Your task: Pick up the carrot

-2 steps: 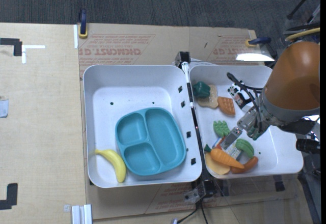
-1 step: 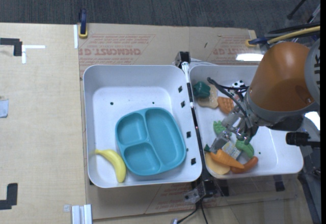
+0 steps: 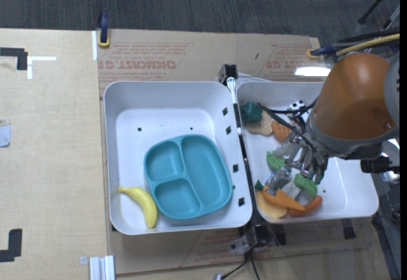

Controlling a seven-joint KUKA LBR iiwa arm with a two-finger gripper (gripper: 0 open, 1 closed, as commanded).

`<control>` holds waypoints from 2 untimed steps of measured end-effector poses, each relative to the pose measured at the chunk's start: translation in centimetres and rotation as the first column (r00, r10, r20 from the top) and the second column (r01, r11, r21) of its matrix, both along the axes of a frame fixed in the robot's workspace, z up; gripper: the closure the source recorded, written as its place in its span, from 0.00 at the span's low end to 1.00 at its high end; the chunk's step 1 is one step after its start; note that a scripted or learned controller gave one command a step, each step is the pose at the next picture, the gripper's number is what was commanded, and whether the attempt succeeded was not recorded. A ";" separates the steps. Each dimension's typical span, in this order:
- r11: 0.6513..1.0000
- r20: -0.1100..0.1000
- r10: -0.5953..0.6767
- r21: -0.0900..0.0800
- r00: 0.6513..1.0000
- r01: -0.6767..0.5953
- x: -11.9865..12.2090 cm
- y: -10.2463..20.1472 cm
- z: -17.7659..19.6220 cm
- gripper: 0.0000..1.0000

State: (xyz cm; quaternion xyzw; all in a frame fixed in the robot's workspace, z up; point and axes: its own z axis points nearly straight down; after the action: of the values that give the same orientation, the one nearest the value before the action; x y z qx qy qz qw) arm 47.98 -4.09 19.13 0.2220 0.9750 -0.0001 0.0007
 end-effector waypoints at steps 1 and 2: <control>1.000 0.000 -0.015 0.000 1.000 0.015 6.7 -5.1 -7.9 0.00; 0.904 0.001 0.428 0.001 0.904 -0.428 0.0 -0.9 0.0 0.00</control>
State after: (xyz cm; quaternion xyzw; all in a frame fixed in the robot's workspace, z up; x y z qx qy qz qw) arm 47.94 -5.04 19.17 0.0028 1.0000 0.0006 0.0011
